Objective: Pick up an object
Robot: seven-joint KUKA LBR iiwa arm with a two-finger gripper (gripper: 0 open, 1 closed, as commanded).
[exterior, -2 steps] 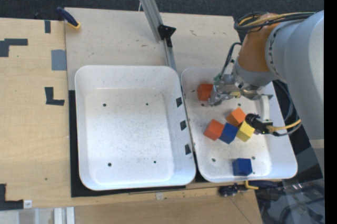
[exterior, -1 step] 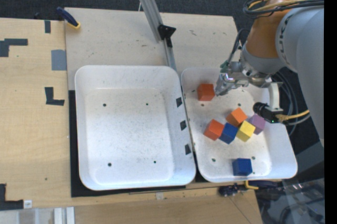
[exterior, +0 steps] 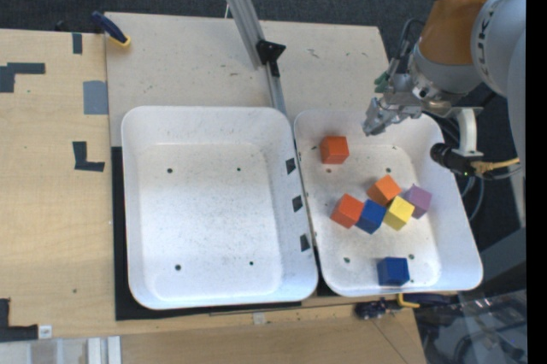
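The end effector point(exterior: 377, 126) hangs over the far rim of the right bin point(exterior: 453, 255), nothing visible between its fingers; whether it is released or clenched cannot be told. The nearest object to it is a lone orange cube point(exterior: 334, 149), lying in the right bin just left of and below the end effector, apart from it. Further toward the bin's middle sits a cluster of 5 touching cubes point(exterior: 380, 204): 2 orange, 1 blue, 1 yellow, 1 purple. A separate blue cube point(exterior: 393, 271) rests near the bin's front rim. The left bin point(exterior: 137, 132) lies beside it on the table point(exterior: 51, 114).
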